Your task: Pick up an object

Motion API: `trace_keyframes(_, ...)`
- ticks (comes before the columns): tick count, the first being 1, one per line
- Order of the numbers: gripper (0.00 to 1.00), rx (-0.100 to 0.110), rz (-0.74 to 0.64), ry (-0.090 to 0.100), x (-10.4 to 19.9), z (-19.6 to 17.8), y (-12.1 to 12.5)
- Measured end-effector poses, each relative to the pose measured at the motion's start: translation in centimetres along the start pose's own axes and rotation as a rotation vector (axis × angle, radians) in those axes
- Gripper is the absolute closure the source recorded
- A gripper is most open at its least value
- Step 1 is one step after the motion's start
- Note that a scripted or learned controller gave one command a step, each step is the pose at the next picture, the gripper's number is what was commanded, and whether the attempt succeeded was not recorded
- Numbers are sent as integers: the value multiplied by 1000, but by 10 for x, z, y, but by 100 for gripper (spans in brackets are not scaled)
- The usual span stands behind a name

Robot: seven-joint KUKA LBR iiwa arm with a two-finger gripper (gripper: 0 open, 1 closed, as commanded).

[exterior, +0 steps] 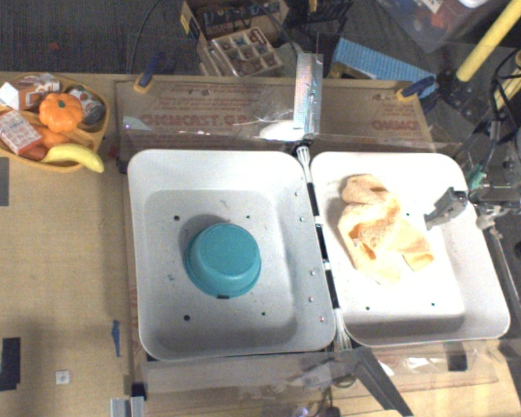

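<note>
Left white bin (156,198): one round teal plastic bowl (224,260), upside down, near centre. Right white bin (478,294): one crumpled pale orange cloth (380,230), left of centre. Grey two-finger gripper (445,208): over right bin's right side, just beside cloth, holding nothing; jaw state cannot be told.

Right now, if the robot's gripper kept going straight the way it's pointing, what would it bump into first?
Probably the crumpled tan cloth in the right bin. The gripper points leftward toward it, though its height above the cloth is hard to judge.
</note>
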State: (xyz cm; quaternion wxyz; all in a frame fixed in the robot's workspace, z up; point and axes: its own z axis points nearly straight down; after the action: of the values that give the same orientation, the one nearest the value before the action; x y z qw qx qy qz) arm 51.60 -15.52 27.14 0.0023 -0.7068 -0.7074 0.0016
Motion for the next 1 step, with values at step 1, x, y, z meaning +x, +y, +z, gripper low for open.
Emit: trace_keyframes(1, 0, 0, 37, 0, -36, 29, 8)
